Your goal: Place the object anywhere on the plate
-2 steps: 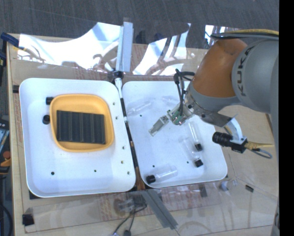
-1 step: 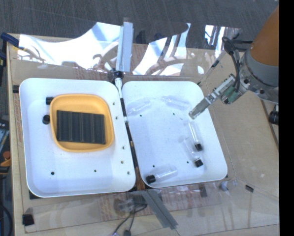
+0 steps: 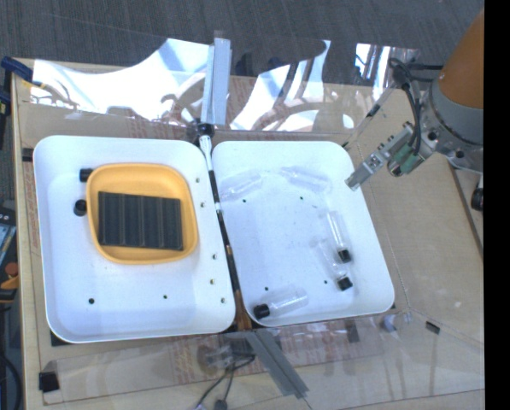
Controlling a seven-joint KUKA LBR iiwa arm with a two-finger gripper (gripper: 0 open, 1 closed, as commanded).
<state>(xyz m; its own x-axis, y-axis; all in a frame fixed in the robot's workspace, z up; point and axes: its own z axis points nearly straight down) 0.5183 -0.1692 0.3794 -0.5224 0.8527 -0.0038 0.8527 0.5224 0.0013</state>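
Observation:
A yellow plate with a dark ridged centre lies in the left white bin. Several clear plastic tubes with black caps lie in the right white bin: one near its right side, one at its front edge, and fainter ones toward the back. My gripper hangs over the right bin's back right corner, slanting down to the left, above and apart from the tubes. Nothing shows in its grasp.
A loose black cap lies near the right bin's front right corner. A metal post stands behind the seam between the bins. Crumpled reflective sheeting runs along the back. Bare bench lies right of the bins.

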